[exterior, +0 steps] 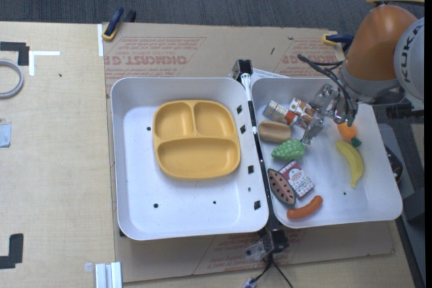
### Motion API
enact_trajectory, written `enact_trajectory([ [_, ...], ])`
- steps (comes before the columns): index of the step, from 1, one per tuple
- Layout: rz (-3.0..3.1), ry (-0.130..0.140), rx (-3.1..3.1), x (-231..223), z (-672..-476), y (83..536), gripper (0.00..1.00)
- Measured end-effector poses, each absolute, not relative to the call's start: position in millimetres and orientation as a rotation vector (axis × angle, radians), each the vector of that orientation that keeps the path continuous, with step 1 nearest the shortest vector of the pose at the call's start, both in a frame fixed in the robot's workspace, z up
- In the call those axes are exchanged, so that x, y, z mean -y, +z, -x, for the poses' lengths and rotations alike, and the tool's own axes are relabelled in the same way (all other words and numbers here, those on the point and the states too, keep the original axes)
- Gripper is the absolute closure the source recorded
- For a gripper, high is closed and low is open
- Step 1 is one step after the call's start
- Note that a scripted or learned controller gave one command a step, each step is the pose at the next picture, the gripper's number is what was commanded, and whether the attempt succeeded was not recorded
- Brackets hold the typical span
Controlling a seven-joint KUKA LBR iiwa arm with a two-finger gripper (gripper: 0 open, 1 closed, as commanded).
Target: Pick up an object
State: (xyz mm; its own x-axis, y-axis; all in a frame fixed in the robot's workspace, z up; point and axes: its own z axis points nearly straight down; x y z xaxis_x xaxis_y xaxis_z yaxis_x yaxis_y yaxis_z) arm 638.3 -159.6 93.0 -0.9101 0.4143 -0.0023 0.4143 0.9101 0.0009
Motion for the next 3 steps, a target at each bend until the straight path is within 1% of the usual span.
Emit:
enact_trajectory([
  [1, -0.040, 0.000, -3.137, 183, -606.9, 93, 0.00],
  [2, -0.049, 0.001, -3.132, 183, -608.4, 104, 1.00],
  [3, -0.117, 0.000, -3.133, 128, -605.2, 262, 1.00],
])
